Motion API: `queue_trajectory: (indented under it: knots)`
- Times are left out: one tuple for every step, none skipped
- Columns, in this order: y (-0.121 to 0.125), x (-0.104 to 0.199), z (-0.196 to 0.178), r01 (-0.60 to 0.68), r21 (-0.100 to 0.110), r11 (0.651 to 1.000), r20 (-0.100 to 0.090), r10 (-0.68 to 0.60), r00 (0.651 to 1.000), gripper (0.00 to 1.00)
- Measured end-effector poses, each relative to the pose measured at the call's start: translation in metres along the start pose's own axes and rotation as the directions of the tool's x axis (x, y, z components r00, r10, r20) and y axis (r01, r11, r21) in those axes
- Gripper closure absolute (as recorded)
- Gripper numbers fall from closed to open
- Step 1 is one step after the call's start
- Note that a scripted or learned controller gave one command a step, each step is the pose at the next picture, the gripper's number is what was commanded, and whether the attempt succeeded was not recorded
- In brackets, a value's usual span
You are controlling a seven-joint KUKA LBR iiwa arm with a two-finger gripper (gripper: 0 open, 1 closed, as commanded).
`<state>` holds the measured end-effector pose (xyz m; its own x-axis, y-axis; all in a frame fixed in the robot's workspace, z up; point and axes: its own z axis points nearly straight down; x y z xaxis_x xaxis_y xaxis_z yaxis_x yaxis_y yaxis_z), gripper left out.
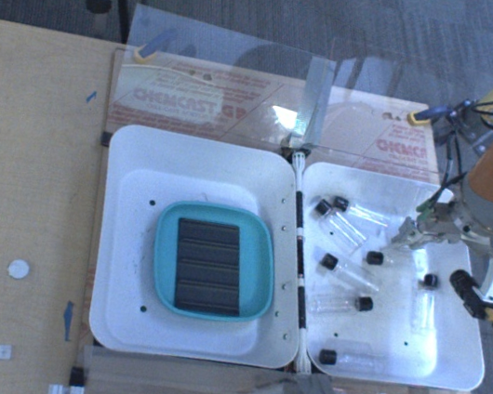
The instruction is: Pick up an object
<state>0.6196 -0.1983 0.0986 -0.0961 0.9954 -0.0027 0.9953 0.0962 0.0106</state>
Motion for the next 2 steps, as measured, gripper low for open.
queue_trajectory:
  knots:
    - [0.0, 0.0, 0.0, 0.0, 0.0, 1.0, 0.0, 0.0, 1.0, 0.0]
    - [-0.051, 0.018, 0.011, 0.012, 0.006, 1.0, -0.002, -0.012, 1.0, 0.0]
